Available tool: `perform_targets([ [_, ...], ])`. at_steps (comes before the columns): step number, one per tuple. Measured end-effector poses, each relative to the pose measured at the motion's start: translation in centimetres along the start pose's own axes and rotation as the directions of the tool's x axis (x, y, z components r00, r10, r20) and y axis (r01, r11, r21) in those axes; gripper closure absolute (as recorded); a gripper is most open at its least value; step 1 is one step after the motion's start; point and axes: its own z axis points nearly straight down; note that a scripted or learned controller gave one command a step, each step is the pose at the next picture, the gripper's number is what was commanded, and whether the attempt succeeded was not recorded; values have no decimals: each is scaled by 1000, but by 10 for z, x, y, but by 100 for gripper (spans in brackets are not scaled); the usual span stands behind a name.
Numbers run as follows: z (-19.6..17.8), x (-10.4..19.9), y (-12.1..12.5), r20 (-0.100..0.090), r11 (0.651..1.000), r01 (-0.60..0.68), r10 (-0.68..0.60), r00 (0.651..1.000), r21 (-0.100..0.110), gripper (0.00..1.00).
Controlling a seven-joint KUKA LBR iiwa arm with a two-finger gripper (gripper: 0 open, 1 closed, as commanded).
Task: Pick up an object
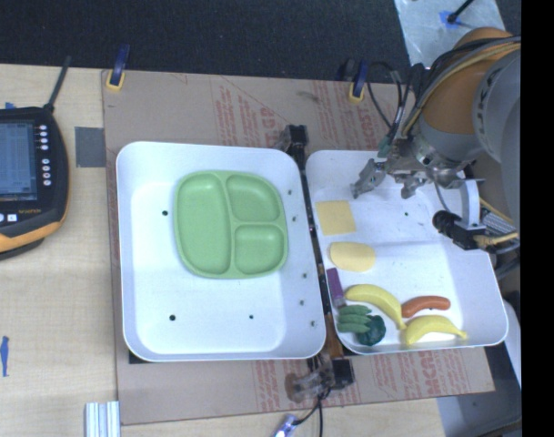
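My gripper (387,185) hangs over the far part of the right bin (399,235), its two fingers spread apart with nothing between them. In that bin lie a yellow cheese square (336,217), a pale yellow oval piece (352,256), two bananas (375,299) (431,330), a red sausage (425,305), a green broccoli-like piece (360,324) and a thin purple item (335,285) by the left wall. The cheese square lies just left of and nearer than the fingertips.
The left bin (149,271) holds a green divided plate (230,223). A teach pendant (20,185) sits on the bench at far left. Clamps hold the cardboard at its far edge (117,66) (354,78). The grey and orange arm (463,98) fills the upper right.
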Motion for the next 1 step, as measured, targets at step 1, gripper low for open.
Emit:
perform_targets([
  [1, 50, 28, 0, 1, 1000, 0, 0, 1000, 4, 0],
])
